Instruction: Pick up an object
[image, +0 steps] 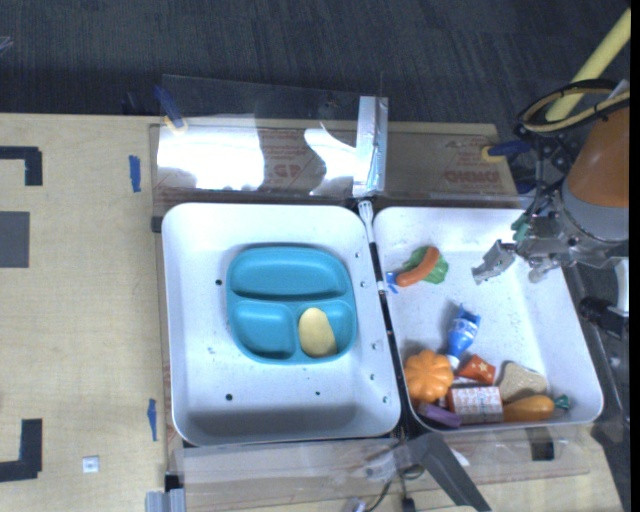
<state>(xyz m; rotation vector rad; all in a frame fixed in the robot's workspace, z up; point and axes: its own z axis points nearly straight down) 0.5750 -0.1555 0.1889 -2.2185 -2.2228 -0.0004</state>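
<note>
Lying near hand (515, 258) — orange-green toy carrot (421, 267).

Arm (600, 190): grey housing, broad orange band above the wrist. Yellow and black cables loop over its top. Wrist end carries bare grey metal hardware, angular brackets and small fittings. Gripper (492, 262): pale grey metal, slim.

Two white bins side by side on wooden counter (80, 330). Left bin (190, 300): blue divided tray (270, 290) with yellow egg-shaped piece (317, 331). Right bin (545, 330): toy foods clustered lower right, orange pumpkin (429, 374). Gripper (512, 258) at right edge.
</note>
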